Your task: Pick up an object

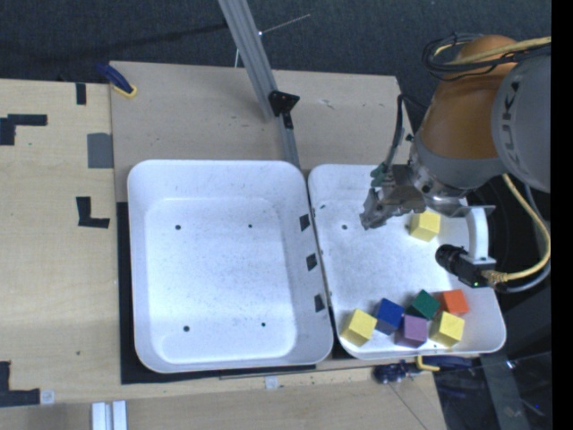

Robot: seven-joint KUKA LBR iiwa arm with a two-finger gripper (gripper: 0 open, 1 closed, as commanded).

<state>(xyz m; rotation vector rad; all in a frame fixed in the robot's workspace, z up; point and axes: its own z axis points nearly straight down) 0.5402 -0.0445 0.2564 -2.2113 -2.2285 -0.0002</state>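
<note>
My gripper point(374, 213) hangs over the upper middle of the right bin point(358, 267), its dark fingers pointing down and left. Nothing shows between them. A yellow cube point(424, 226) lies just right of the gripper, partly under the wrist. Along the bin's front edge sit several cubes: a yellow one point(360, 326), a blue one point(389, 314), a purple one point(414, 330), a green one point(425, 305), an orange one point(455, 302) and another yellow one point(449, 329).
The left bin point(215, 258) sits beside the right one. A grey metal pole point(255, 52) slants down from the top to the bins' shared back corner. A black cable connector point(457, 262) hangs off the arm over the right bin.
</note>
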